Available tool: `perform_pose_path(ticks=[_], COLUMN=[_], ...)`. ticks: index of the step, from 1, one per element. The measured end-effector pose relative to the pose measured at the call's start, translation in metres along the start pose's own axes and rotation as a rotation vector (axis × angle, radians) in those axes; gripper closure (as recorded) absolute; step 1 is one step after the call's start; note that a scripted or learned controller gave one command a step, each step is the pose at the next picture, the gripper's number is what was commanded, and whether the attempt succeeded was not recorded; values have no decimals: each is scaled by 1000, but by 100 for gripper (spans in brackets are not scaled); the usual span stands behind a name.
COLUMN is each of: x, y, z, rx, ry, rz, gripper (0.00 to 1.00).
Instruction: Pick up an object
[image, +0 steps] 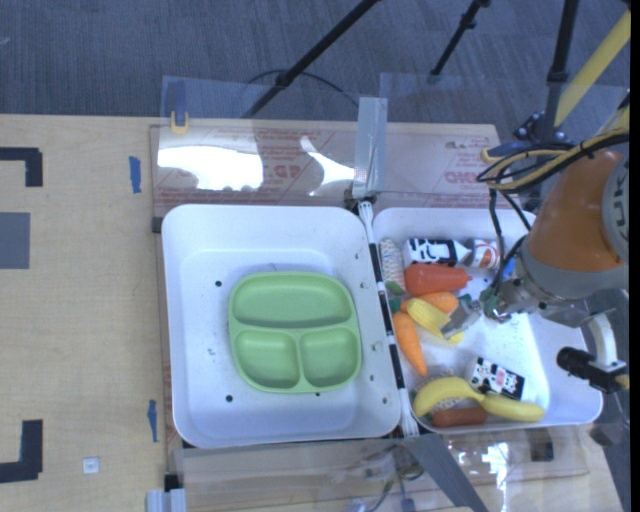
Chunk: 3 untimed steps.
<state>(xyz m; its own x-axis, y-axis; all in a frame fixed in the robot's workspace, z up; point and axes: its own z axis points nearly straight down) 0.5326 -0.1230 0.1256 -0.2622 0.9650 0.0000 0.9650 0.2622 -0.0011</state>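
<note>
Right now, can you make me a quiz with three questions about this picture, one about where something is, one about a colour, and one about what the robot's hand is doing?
1. Where is the green tray?
A. in the left bin
B. in the right bin
C. on the floor

2. What colour is the banana?
A. blue
B. yellow
C. purple

3. Where is the gripper now?
A. over the green tray
B. outside both bins
C. low in the right bin, among the toy food

Answers:
1 A, the tray lies in the middle of the left bin.
2 B, the banana near the right bin's front edge is yellow.
3 C, the gripper sits by the orange carrot and other toy food.
</note>
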Motion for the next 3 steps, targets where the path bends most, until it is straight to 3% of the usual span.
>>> perform_pose_path(ticks=[1, 2, 3], x=[6, 5, -10], y=[18, 18, 23], z=[39, 28, 39], rx=[-1, -5, 3], ry=[1, -2, 8], rz=[-155, -153, -125], gripper=[0, 100, 100])
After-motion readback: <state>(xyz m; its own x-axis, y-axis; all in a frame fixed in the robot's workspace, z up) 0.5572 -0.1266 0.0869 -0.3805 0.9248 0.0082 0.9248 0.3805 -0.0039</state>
